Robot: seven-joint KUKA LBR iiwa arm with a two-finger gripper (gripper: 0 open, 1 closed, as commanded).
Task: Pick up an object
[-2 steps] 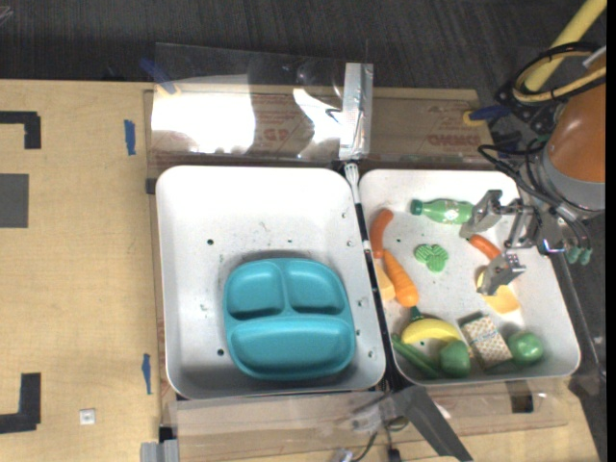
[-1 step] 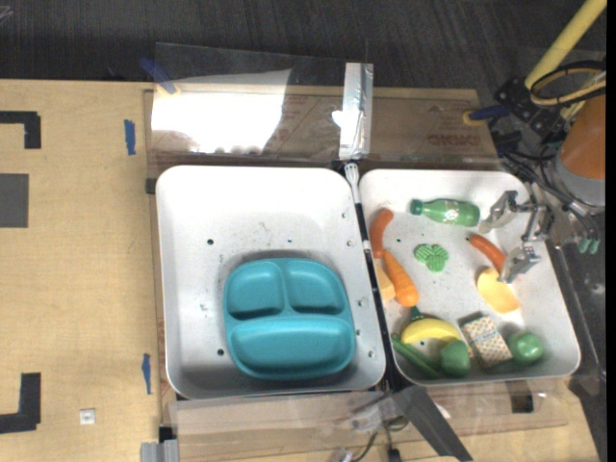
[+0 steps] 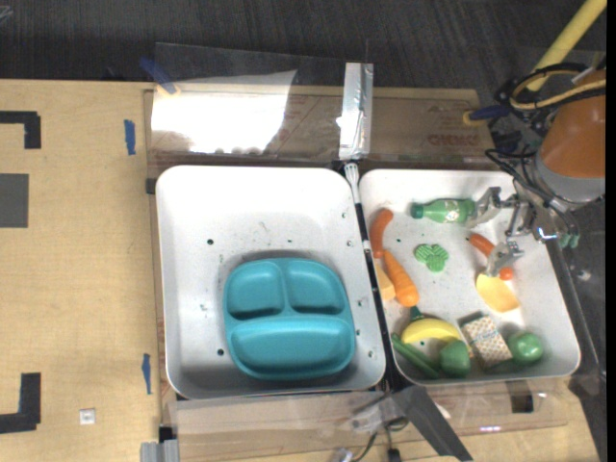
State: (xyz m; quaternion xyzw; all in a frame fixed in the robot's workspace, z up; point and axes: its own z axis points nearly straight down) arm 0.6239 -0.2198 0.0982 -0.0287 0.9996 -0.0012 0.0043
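Two white bins sit side by side on a bench. The left bin (image 3: 183,210) holds a teal tray (image 3: 287,318) with three compartments, lying flat toward the bin's near side. The right bin (image 3: 568,340) holds an assortment of toy foods. A green bottle (image 3: 445,211) lies on its side near the far wall, cap pointing left. A green leaf (image 3: 433,256) lies flat just below it. Along the left wall, a red-orange pepper (image 3: 382,227) lies above an orange carrot (image 3: 397,278), the two nearly end to end. At the near wall, a banana (image 3: 430,332) rests beside a dark green vegetable (image 3: 423,359); a patterned block (image 3: 486,340) stands next to them, and a green lime (image 3: 526,346) lies at the near right corner. A yellow wedge (image 3: 499,294) lies right of centre.

The arm enters from the right, its orange band (image 3: 577,142) above the far right corner of the right bin. The gripper (image 3: 507,250) hangs low over the right half of this bin, between the bottle and the wedge. A small orange-red piece (image 3: 480,244) lies at the fingertips; whether it is touched or held cannot be told. The spread of the jaws is not resolved at this scale.
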